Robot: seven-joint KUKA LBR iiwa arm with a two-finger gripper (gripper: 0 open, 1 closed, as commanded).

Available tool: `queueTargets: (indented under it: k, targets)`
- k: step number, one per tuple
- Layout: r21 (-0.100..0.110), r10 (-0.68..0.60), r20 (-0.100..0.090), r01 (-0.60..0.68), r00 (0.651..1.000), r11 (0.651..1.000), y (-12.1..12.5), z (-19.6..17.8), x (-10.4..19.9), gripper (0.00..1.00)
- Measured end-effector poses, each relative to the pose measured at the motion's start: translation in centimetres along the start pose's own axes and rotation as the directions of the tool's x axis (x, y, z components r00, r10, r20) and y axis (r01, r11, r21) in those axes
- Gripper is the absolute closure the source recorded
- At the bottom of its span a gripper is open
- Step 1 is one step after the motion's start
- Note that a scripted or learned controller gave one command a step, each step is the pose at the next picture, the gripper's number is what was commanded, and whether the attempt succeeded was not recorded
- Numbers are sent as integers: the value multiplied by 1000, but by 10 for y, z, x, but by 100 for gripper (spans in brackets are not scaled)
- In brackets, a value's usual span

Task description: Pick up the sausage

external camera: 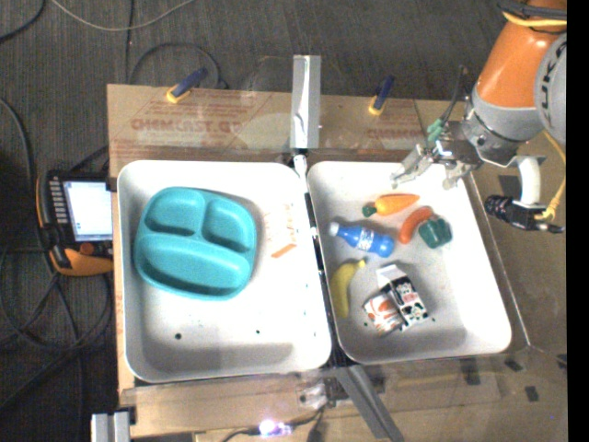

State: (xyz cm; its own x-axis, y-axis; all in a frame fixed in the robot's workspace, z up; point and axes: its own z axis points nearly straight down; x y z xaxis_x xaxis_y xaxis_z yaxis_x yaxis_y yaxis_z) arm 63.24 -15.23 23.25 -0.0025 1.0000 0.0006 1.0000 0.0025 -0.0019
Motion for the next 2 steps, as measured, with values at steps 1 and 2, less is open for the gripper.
queueTargets:
  k: [1,2]
  targets:
    - [-2,-314,3,314,949,949,-23,-76,63,0]
    - [0,-291,2,291,957,957,-65,11,23,0]
